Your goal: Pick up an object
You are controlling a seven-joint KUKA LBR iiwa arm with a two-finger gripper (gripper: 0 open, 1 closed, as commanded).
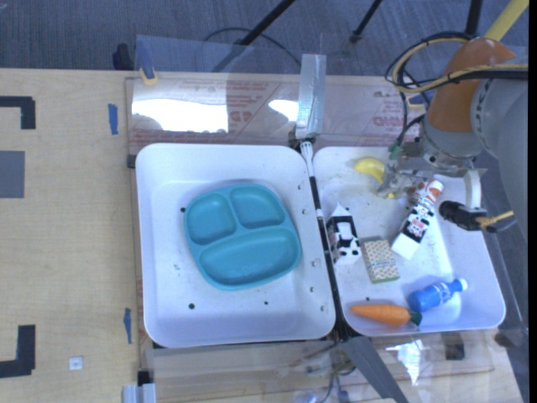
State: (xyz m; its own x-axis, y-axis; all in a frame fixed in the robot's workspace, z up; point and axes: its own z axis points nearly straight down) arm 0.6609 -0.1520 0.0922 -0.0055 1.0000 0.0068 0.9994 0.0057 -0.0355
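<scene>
The left bin holds a teal divided plate, lying flat near its middle. The right bin is the busy one: a yellow banana-like piece at its upper left, a black-and-white carton against the divider, a small patterned box just beside it, an orange carrot along the lower edge, a blue bottle at lower right, and a white bottle with an orange cap lying tilted in the middle.

Both bins sit on a pale wooden bench; grey carpet and tripod legs fill the top of the frame.

The gripper hangs at upper right over the right bin, between the yellow piece and the orange-capped bottle; I cannot tell how it is set. Clear panels stand behind the bins.
</scene>
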